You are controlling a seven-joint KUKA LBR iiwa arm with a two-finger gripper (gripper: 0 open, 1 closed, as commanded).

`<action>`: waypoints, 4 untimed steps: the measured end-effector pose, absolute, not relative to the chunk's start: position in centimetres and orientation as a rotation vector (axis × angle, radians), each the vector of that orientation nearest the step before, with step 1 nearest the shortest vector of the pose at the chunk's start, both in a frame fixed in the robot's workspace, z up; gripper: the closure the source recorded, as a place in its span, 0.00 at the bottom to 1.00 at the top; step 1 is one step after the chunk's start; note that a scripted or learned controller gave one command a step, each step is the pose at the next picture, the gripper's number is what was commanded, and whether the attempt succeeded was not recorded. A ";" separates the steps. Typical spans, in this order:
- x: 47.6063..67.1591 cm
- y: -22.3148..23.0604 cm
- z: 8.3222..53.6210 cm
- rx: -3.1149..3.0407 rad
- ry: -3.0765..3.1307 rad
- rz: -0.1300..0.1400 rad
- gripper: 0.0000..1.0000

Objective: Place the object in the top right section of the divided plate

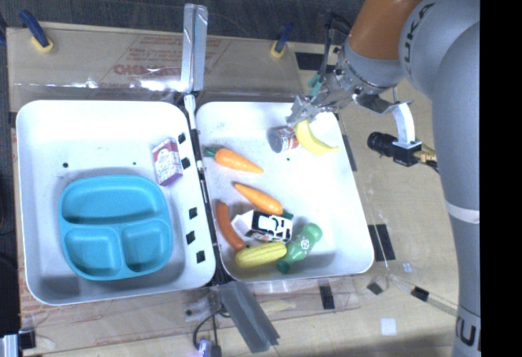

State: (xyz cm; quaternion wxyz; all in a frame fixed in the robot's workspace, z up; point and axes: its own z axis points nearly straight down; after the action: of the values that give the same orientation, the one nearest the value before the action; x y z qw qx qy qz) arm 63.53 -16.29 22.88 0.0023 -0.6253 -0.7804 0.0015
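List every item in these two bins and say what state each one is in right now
divided plate: flat in left bin, sections bare
carton: lying beside plate
gripper: low over right bin, by banana
banana: lying loose
small can: on its side
carrots: lying flat
corn: lying flat
green bottle: tipped over

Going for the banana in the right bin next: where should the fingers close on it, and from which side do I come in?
Grip the banana across its thick middle, coming straight down from above. It lies flat and curved on the bin floor, so its narrow width suits the fingers. The small can lies close on its left and the gripper hovers there, so place the fingers across the curve, clear of the can.
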 end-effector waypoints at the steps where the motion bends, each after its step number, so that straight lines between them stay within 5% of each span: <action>1: 60.0 -4.3 21.3 -1.658 -2.661 0.007 1.00; 2: 60.1 -4.4 22.0 -1.652 -2.659 0.012 1.00; 3: 62.6 2.1 20.5 -1.371 -2.825 0.003 1.00; 4: 59.2 9.6 18.9 -1.280 -2.864 0.007 1.00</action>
State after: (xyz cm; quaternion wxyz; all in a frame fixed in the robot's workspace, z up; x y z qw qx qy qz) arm 59.15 9.64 18.89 0.0023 -0.4080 -0.9130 0.0021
